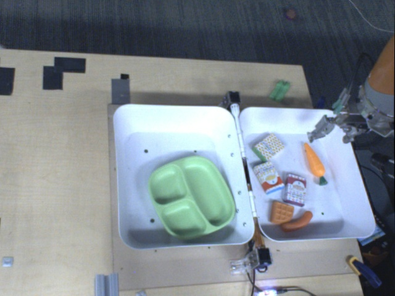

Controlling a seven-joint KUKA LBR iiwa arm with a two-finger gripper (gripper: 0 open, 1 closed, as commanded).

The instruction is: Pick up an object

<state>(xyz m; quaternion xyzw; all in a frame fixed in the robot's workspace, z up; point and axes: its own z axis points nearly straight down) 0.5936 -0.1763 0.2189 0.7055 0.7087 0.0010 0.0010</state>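
Observation:
The right bin (355, 217) holds several small toy foods. An orange carrot (315, 161) lies near its right side. A patterned box (269, 146) sits at the upper left, with a white snack carton (266, 176) and a red carton (294, 189) below it. A waffle (281, 212) and a sausage (297, 221) lie at the front. My gripper (333, 134) hovers over the bin's upper right corner, just above the carrot's tip. It is open, with nothing between its fingers.
The left bin (133, 165) holds a green divided plate (192, 195). A small green object (279, 90) lies on the bench behind the right bin. A black clamp (232, 97) sits where the bins meet.

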